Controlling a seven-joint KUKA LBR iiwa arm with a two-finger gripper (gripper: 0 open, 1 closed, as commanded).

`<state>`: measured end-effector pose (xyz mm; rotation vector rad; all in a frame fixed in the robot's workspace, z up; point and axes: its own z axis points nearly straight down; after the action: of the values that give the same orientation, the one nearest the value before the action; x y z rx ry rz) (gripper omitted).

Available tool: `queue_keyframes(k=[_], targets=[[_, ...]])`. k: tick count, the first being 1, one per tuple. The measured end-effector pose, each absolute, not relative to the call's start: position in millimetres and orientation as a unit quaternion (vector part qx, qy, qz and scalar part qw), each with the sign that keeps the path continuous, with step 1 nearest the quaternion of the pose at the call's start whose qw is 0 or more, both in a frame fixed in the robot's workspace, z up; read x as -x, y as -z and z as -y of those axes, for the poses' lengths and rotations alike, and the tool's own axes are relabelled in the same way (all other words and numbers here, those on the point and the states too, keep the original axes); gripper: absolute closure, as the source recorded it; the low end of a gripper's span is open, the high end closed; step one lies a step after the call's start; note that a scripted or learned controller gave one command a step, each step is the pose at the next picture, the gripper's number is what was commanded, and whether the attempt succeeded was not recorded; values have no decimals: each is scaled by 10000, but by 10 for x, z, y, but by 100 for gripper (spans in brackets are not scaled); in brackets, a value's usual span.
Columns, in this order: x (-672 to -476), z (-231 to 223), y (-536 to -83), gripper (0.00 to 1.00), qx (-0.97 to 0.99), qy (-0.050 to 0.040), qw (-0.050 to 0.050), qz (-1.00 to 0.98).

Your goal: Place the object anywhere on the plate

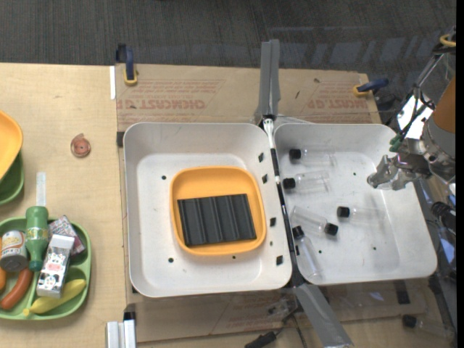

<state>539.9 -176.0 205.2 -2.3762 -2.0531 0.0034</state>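
We see the tabletop (58, 107) carrying two white bins. The left bin (145, 216) holds the yellow plate (217, 183), with a dark ribbed block (217, 219) lying on it. The right bin (406, 252) contains clear vials with black caps (319, 223), scattered apart. At its right rim hovers the pincer (384, 176); we cannot tell whether it is spread or pinched. A green tray of toy food (43, 270) sits far left.
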Motion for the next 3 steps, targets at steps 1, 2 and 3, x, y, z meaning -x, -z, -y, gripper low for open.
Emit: queue_keyframes(k=[1,2,3], targets=[[-5762,1998,-2092,100,6887,-9,-4,7250],[-6326,2220,-2335,100,6428,-7,-11,7660],[-6599,2213,-2504,100,5382,-3,-22,8428]])
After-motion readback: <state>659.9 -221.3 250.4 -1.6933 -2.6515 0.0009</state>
